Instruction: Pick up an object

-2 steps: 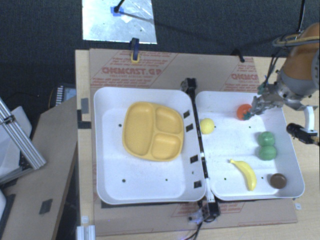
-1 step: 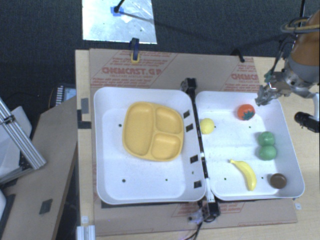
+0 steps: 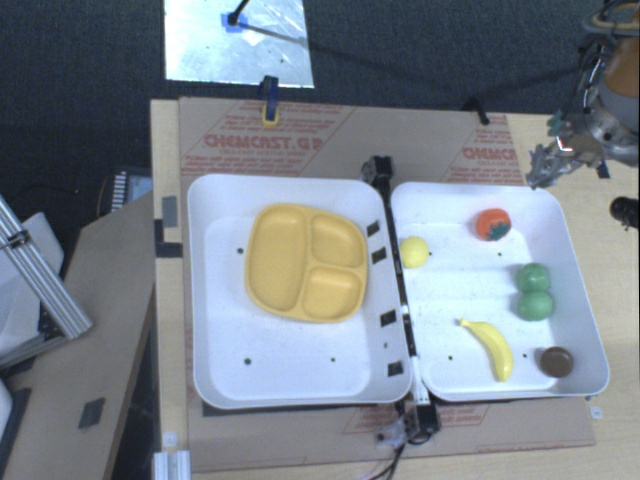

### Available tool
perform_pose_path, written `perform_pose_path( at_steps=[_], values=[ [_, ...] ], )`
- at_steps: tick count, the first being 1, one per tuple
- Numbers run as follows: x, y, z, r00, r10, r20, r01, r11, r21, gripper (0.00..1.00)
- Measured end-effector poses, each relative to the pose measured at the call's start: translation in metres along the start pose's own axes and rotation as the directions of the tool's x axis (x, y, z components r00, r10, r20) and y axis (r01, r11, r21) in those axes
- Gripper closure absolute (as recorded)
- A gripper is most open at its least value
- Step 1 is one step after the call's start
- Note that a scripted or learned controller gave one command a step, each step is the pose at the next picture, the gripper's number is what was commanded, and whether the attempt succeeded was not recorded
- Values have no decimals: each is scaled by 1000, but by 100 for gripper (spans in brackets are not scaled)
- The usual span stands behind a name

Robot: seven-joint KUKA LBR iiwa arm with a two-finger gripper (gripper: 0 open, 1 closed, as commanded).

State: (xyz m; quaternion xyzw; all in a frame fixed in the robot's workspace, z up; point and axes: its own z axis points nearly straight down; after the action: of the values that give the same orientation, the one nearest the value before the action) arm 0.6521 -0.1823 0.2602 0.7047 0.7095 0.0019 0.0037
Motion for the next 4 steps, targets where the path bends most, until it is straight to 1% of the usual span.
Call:
perform_pose_path(
  at_steps=[1, 2, 3, 4],
  values=[
    [0, 1, -32, 1000, 0, -1, 0, 1000, 3, 100],
    [41, -26, -31, 1000, -1, -3, 1, 1000, 8, 100],
    [91, -42, -13, 1000, -1, -3, 1, 1000, 9, 100],
    [142, -72, -9, 1000, -2, -4, 2, 1000, 8, 100]
  ],
)
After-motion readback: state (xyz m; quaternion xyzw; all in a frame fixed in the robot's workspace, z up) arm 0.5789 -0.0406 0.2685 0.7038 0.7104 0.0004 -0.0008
